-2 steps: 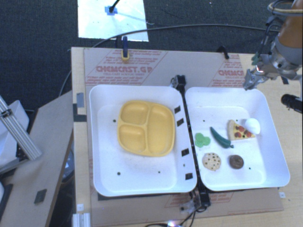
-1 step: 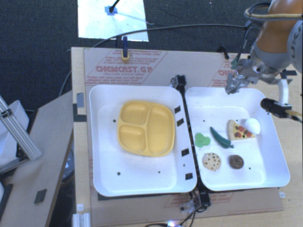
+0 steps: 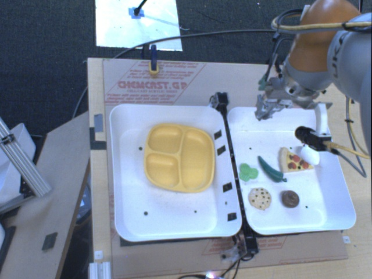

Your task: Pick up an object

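Observation:
The right bin (image 3: 334, 185) holds several small toy foods. A pizza slice (image 3: 295, 161) lies toward its right side, with a dark green pepper (image 3: 271, 169) just left of it. A light green leafy piece (image 3: 248, 172) sits near the bin's left wall. In front lie a chocolate-chip cookie (image 3: 260, 199) and a brown round piece (image 3: 290, 199). My gripper (image 3: 266, 110) hangs over the bin's back left corner, well behind all the foods, and I see nothing held in it.
A yellow divided plate (image 3: 178, 157) lies in the left bin (image 3: 131, 208). A black ridge (image 3: 230, 167) separates the two bins. A black cable end (image 3: 307, 136) from the arm hangs above the pizza slice.

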Robot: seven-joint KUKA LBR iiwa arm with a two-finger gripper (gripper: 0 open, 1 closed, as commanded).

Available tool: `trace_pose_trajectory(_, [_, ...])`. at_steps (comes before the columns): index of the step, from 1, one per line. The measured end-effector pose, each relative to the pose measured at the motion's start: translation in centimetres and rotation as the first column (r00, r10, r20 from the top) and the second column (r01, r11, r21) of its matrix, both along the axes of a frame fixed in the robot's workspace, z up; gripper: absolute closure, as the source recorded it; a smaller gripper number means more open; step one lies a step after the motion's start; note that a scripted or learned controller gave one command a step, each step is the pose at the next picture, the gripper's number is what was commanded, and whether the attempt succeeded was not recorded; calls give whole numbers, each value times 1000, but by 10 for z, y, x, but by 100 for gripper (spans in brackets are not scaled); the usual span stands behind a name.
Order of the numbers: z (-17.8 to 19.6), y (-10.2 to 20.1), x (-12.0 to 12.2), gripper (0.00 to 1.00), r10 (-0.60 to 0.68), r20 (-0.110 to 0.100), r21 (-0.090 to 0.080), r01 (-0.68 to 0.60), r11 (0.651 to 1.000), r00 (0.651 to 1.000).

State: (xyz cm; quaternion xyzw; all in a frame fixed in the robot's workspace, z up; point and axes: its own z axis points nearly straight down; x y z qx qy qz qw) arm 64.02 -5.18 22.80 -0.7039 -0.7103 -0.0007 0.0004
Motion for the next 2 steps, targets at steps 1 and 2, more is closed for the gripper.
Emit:
trace_pose_trajectory(1, [1, 63, -8, 100, 0, 0, 0, 0, 1000, 1000])
trace_pose_trajectory(2, [-4, 127, -17, 100, 2, 0, 1, -2, 1000, 1000])
